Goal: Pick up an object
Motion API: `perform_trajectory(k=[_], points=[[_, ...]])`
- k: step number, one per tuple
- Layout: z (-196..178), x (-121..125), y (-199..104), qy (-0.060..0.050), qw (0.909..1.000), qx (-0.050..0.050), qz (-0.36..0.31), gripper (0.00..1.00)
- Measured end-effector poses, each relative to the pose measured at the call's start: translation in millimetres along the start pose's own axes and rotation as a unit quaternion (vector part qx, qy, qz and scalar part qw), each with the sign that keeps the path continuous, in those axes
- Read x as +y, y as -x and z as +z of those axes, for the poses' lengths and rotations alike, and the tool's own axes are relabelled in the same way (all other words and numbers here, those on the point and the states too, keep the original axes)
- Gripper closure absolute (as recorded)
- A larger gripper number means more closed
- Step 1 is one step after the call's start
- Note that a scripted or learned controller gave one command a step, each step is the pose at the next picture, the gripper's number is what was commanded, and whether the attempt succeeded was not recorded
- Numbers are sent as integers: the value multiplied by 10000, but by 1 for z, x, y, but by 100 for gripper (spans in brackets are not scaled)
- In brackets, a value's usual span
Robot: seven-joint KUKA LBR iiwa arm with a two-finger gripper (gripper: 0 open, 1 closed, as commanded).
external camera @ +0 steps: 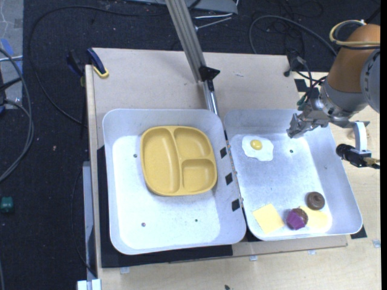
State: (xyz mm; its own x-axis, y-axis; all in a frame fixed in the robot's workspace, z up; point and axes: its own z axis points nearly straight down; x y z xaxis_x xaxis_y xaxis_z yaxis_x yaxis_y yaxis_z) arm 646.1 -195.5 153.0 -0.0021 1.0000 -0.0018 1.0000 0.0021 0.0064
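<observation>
A grey robot arm with an orange band reaches in from the right, its hand point(298, 127) poised over the far edge of the right bin point(338, 180); whether the hand is released or clenched cannot be told from this slanted overhead view, and nothing shows in its grip. The nearest object, a toy fried egg point(257, 148), lies just beside the hand, toward the bin's far left corner. Four more items sit well apart from the hand along the bin's near edge: a yellow cheese slice point(268, 218), a purple piece point(295, 219), a brown ring-shaped piece point(314, 200) and a pale yellow piece point(320, 220) partly hidden behind the purple one (its shape is hard to make out). That makes five objects in the right bin. The left bin point(121, 180) carries one thing, a yellow divided plate point(179, 161) with three compartments, near its far edge. The two white bins rest side by side on a light wooden bench point(151, 77), with a slanted metal pole point(184, 29) rising from its far edge, and black cables trail across the dark floor point(48, 132) around it.
</observation>
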Motion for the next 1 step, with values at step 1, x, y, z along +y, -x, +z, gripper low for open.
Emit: perform_trajectory(k=[1], points=[[-52,12,-1,10,10000,-3,-7,100]])
